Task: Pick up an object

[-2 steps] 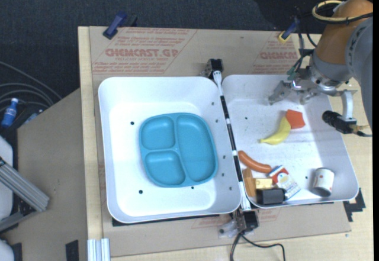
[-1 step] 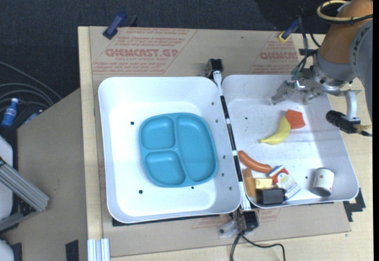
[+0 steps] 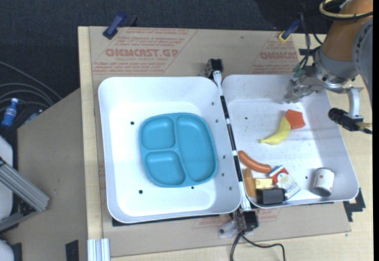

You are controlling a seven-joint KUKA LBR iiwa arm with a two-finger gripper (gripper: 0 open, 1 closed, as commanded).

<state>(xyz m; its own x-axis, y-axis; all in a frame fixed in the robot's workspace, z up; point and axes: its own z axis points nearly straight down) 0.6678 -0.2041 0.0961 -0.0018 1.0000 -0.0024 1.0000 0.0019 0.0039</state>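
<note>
The right bin [image 3: 331, 135] holds a yellow banana [image 3: 277, 134], an orange-red block [image 3: 295, 118] touching the banana's upper end, a sausage [image 3: 254, 162] and a small white cup [image 3: 322, 180] lying on its side. In the near corner are a black item [image 3: 271, 196], a brown block [image 3: 249, 184] and a red-and-white packet [image 3: 282, 177]. My gripper [image 3: 294, 92] hangs low over the far part of the right bin, a short way beyond the orange-red block, with nothing seen in it.
A blue divided plate [image 3: 177, 148] lies in the middle of the left bin [image 3: 118, 100]. The ridge between the bins [image 3: 228, 129] runs from far to near. Blue clamps [image 3: 114, 25] sit at the board's far edge.
</note>
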